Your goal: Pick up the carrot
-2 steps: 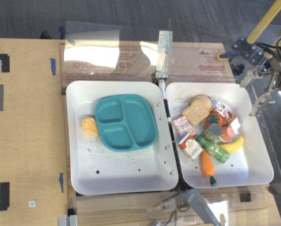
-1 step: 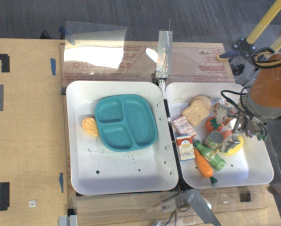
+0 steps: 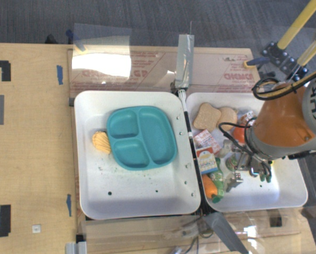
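L bin (image 3: 89, 157): a teal divided plate (image 3: 142, 137) sits mid-bin w/ a small yellow shell-shaped piece (image 3: 101, 141) touching its L edge. R bin (image 3: 290, 194): two bread slices (image 3: 205, 116) at the far L corner, small food packets (image 3: 205, 151) below them, and the carrot (image 3: 211, 187), orange w/ green top, near the front L corner by the divider. Gripper (image 3: 237, 174) hangs low just R of the carrot under the orange-banded arm (image 3: 279, 123); finger spread and contact can't be made out amid clutter, nothing visibly held.
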